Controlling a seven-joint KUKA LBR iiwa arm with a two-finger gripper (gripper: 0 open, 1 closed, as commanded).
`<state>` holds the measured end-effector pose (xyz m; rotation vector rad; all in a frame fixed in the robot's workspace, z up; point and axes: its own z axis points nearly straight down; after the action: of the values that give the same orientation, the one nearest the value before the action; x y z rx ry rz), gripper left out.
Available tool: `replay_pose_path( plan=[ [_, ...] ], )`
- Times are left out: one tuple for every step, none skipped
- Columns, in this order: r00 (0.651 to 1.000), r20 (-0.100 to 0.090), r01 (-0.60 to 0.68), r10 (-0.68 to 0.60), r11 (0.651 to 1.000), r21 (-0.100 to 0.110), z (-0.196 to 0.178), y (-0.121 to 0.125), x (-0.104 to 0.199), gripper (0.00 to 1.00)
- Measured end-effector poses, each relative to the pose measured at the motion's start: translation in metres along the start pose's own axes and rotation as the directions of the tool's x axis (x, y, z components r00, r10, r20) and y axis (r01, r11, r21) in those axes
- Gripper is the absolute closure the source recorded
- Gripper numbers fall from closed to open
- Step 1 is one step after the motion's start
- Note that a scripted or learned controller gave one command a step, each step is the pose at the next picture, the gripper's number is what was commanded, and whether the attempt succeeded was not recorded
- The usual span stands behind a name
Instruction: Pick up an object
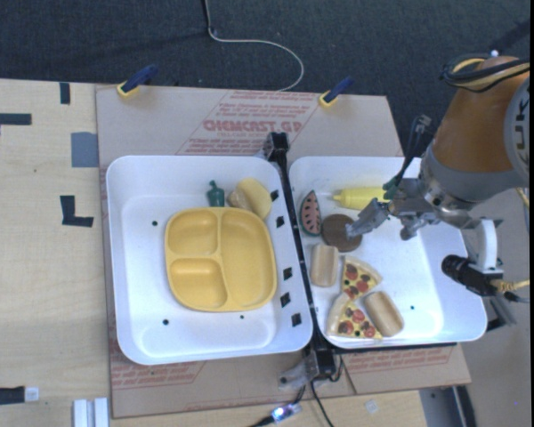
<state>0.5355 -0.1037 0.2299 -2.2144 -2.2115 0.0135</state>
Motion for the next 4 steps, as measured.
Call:
replay_pose_path(
  plan=[
    [1.0, 0.002, 0.003, -0.003, 1.0, -0.012, -0.006, 0.002, 0.0, 0.0],
    [1.0, 0.002, 0.001, -0.001, 1.0, -0.008, 0.039, -0.002, -0.004, 0.0],
    [1.0, 0.001, 0.002, -0.002, 1.0, -0.006, 0.102, -0.004, 0.004, 0.0],
    [1.0, 0.01, -0.002, 0.002, 1.0, -0.022, 0.142, -0.002, 0.0, 0.0]
  ],
)
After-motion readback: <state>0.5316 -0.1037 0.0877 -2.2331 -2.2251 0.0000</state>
